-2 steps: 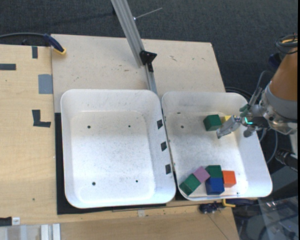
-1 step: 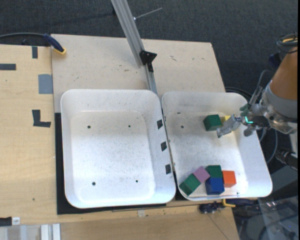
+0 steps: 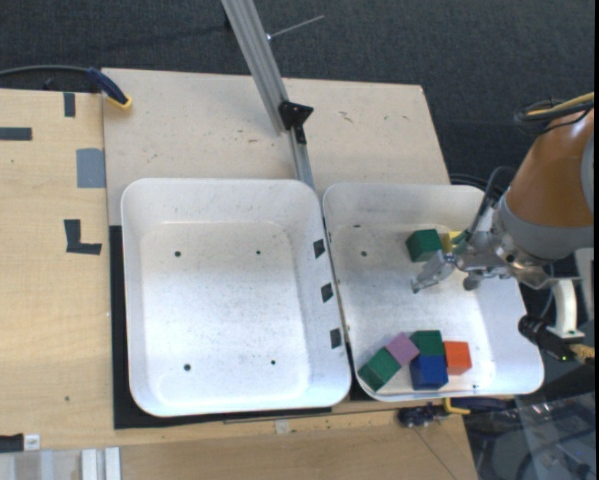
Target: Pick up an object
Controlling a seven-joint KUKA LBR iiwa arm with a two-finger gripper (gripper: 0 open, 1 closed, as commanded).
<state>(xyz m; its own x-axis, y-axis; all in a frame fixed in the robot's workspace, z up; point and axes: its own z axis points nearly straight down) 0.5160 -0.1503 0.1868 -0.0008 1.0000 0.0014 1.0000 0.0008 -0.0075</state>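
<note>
Nearest my camera, at the front of the right bin (image 3: 499, 373), I see a tight cluster of small blocks: a green block (image 3: 381, 367) at the left, a lilac block (image 3: 403, 348) touching it, a blue block (image 3: 430, 370) in front, a dark green block (image 3: 428, 342) behind that, and an orange block (image 3: 458, 356) at the right end. All rest on the bin floor, well apart from the gripper.

Farther back in the same bin, the gripper (image 3: 441, 270) reaches in from the right on the grey arm (image 3: 549, 203) with its orange band. Whether its fingers are spread or closed I cannot tell; they read as a blur of grey metal. A green cube (image 3: 424, 244) lies just beside them, on the far side, with a sliver of a yellow piece (image 3: 453, 238) at its right edge. The cube looks plain and matte, sitting flat; I cannot tell if the fingers touch it, and it is not between them.

To the left, the left bin (image 3: 224, 193) is shallow, white and speckled with dark dust. Both bins sit on a pale wooden bench (image 3: 39, 268) marked with grey tape patches. A slanted aluminium rail (image 3: 254, 43) crosses the far side, above dark carpet (image 3: 459, 28).
</note>
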